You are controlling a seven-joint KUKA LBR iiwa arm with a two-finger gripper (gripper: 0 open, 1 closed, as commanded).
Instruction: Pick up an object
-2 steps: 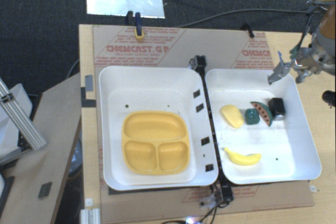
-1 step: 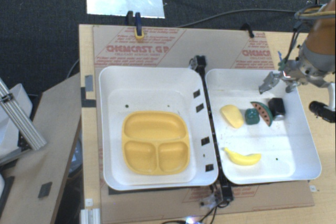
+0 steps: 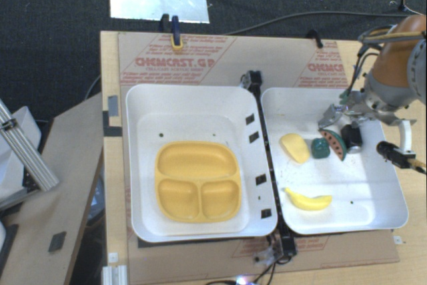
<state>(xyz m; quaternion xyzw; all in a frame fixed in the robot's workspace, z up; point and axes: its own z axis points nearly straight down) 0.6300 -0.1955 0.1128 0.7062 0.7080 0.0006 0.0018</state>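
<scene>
You are seeing the gripper (image 3: 341, 125) hanging beside the teal-and-red watermelon-slice toy (image 3: 328, 144) in the right white bin (image 3: 387, 207); nothing lifted yet, finger state unreadable.

One fixed camera looks down on my bench (image 3: 133, 57) from above, at a slant, from the near side; it stands far enough back to take in both white bins whole, the left bin (image 3: 143, 143) and the right bin (image 3: 380, 197), with dark floor beyond the far edge; my arm (image 3: 393, 67) enters from the frame's right; the bench's far edge lies toward the top of the frame.
</scene>
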